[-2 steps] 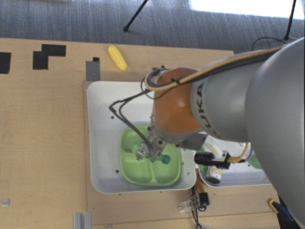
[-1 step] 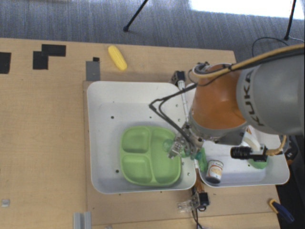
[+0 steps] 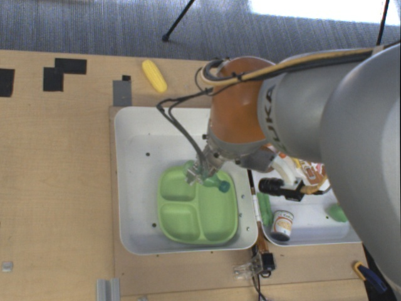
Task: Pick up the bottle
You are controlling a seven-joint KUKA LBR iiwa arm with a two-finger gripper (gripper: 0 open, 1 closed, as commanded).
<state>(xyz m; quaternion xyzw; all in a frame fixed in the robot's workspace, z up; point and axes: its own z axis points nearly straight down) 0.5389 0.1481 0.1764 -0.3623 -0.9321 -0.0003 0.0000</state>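
Bottle [image 3: 283, 224] placement is the whole story here imo: it's the small white-labelled one in the lower-left corner (as the view shows it) of the right bin [image 3: 313, 236]. It's tucked close to the wall that splits the two bins, w/ a green thing [image 3: 264, 209] just beside it. Hand [image 3: 202, 172] is over in the left bin [image 3: 135, 168] instead, low above the top compartment of the green divided tray [image 3: 188, 221], near a little teal bit [image 3: 223, 185]. So from the hand the bottle lies to the view's right and down toward the bottom edge, across that dividing wall. Its long axis looks roughly up-down in the pic, but standing or tipped I can't say, too small. Can't tell if the hand is wide or narrow from this angle either. My guess: next move needs a lift clear of the tray, then a shift across the wall before any descent.
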